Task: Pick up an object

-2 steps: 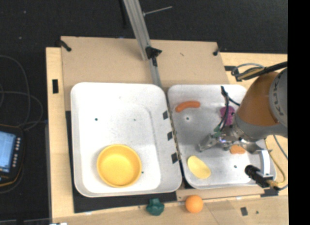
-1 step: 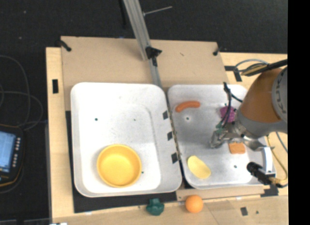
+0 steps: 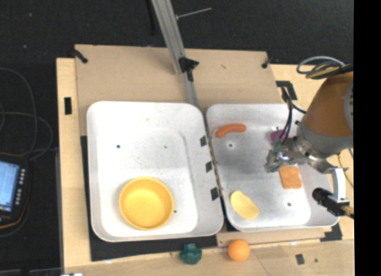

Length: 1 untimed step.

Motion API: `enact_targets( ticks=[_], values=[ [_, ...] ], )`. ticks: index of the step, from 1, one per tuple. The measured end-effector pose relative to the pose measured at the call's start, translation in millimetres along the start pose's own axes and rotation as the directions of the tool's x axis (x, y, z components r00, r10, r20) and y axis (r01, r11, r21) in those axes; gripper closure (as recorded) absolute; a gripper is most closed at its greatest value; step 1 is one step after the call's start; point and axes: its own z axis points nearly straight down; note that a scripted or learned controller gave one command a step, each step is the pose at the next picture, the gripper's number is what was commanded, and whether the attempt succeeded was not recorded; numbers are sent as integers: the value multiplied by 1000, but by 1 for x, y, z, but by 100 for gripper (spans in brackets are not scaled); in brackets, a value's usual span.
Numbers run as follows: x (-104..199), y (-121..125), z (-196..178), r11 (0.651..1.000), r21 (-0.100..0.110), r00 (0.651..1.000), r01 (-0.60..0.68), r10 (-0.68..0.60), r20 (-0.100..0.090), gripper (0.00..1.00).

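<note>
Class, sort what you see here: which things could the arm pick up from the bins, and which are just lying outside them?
In the bins:
yellow round bowl
orange sausage-shaped piece
pale yellow oval piece
flat orange-brown square

Outside the bins:
orange ball
small green object

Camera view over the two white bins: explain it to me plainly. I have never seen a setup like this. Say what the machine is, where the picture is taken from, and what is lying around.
The picture comes from one fixed camera above a bench, looking down at a slant. The grey machine with the orange band is a robot arm reaching in from the right. Its gripper hangs low over the right white bin; whether it holds anything cannot be made out.

That bin contains an orange sausage-shaped toy, a pale yellow oval piece, a flat orange-brown square just beside the gripper, and a small purple item partly hidden by the arm.

The left white bin holds a round yellow bowl. On the bench in front lie an orange ball and a small dark green object.
</note>
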Motion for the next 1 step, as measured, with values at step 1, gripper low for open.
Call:
enact_targets(
  ticks=[1],
  values=[
    [-2, 2, -43, 1000, 0, 1000, 0, 0, 0, 100]
  ],
)
